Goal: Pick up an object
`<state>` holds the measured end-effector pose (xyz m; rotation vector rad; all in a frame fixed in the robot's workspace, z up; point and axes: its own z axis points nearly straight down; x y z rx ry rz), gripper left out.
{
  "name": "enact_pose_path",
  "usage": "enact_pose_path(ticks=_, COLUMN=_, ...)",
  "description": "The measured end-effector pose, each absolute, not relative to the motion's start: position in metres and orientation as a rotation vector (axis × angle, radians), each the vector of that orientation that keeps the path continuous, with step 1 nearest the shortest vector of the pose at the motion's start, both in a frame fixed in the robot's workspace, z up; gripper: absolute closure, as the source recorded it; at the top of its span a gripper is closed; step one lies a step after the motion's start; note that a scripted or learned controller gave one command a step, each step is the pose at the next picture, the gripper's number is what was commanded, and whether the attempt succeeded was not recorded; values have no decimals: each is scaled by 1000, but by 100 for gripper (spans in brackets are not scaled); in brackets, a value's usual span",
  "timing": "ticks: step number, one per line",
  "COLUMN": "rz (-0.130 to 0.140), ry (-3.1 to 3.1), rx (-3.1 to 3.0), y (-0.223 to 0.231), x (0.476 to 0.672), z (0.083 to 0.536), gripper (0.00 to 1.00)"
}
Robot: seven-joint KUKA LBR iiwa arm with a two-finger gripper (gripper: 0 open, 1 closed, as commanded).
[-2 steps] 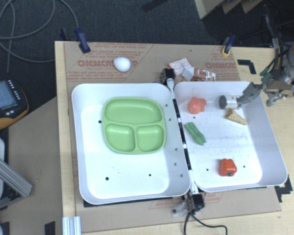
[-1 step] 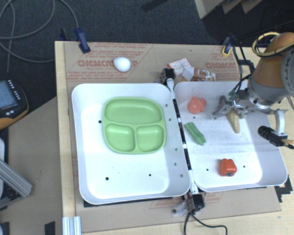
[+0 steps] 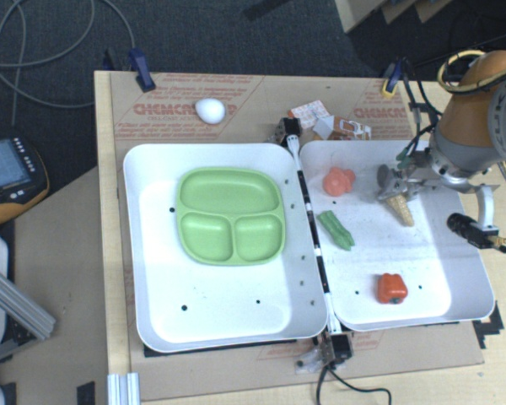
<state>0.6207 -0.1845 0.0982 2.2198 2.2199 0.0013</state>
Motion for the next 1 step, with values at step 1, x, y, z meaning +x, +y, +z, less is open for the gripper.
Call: enact_pose_path(ticks=1, rz=2, ry=2223, rx=2219, y=-86, x=616, z=185, gripper=100)
